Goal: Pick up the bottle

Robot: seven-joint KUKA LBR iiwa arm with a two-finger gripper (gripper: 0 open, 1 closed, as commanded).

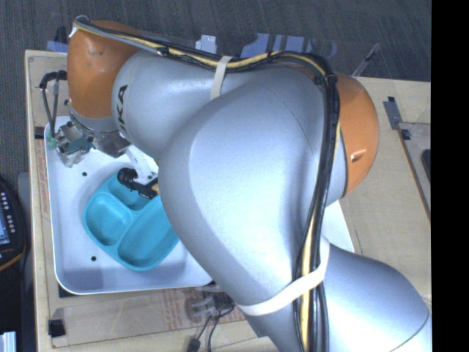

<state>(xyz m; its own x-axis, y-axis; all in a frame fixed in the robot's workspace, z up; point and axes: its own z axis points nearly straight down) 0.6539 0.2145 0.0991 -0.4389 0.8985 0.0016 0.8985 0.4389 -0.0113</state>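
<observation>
Camera view: the arm (256,196) covers most of the left bin (69,262). A blue tray (124,229) lies inside. Gripper (69,147) finger state cannot be told.

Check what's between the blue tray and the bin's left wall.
Bare white floor of the shallow white bin, left of the blue divided plastic tray, in the camera view.

Big grey KUKA arm (249,196) w/ orange wrist band (91,68) stretching from lower right to upper left, black-yellow cables along its top, small metal two-finger gripper (69,147) low at far-left end
</observation>
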